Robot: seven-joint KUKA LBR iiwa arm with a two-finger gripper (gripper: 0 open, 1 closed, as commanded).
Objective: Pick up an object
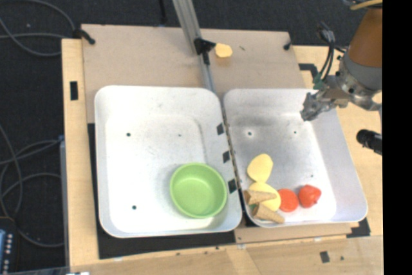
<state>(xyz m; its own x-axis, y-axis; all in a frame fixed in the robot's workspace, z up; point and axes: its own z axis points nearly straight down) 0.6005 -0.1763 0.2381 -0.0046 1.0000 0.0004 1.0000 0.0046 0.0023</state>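
Note:
My gripper [309, 109] hangs over the far right part of the right bin [335, 158], with nothing seen between its tips. Far below it, at the bin's near edge, lies a cluster of objects: a pale yellow piece [260, 167], tan wedge-shaped pieces [264, 201] and two red-orange round items [309, 195] [288, 201]. A green bowl [198, 189] rests in the near right corner of the left bin [129, 138].
A small yellow object [223, 50] lies on the bench board behind the bins. A slanted metal rail [183, 3] rises from between the bins at the back. The arm's orange band [368, 38] is at the right.

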